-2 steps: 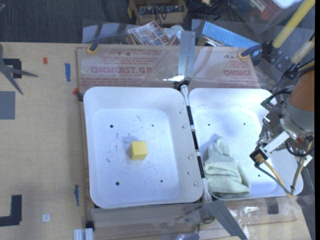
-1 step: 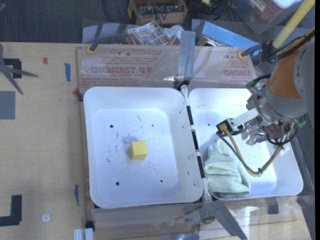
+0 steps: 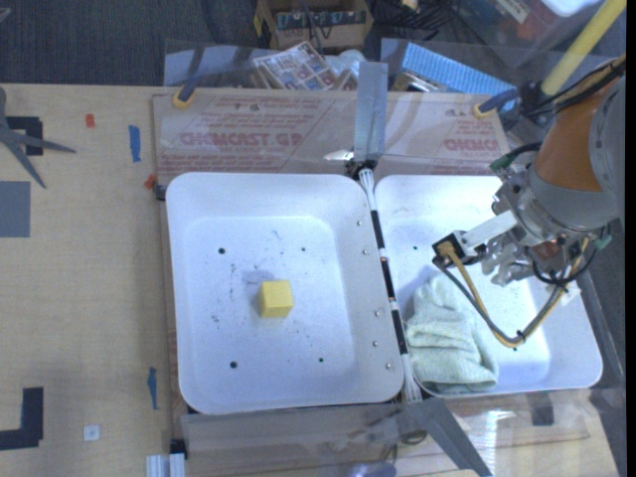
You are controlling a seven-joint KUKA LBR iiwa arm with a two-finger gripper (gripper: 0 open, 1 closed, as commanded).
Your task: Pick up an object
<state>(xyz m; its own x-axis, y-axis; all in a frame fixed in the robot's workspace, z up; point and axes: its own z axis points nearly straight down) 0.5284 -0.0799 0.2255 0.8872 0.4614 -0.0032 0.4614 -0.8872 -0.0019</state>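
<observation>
A small yellow cube (image 3: 276, 298) lies near the middle of the left white bin (image 3: 199, 217). A crumpled pale cloth (image 3: 447, 334) rests in the right bin (image 3: 566, 356), against its front-left corner by the divider. My gripper (image 3: 500, 259) hangs over the right bin, just above and to the right of the cloth's upper edge. The grey arm with its orange band (image 3: 568, 157) comes in from the right. Cables and brackets crowd the gripper's tip. I see nothing between it and the cloth.
A yellow cable (image 3: 502, 331) loops from the wrist down over the right bin, beside the cloth. A metal hinge strip (image 3: 383, 266) divides the bins. Printed cardboard (image 3: 258, 137) lies behind them. The wooden bench (image 3: 79, 266) extends to the left.
</observation>
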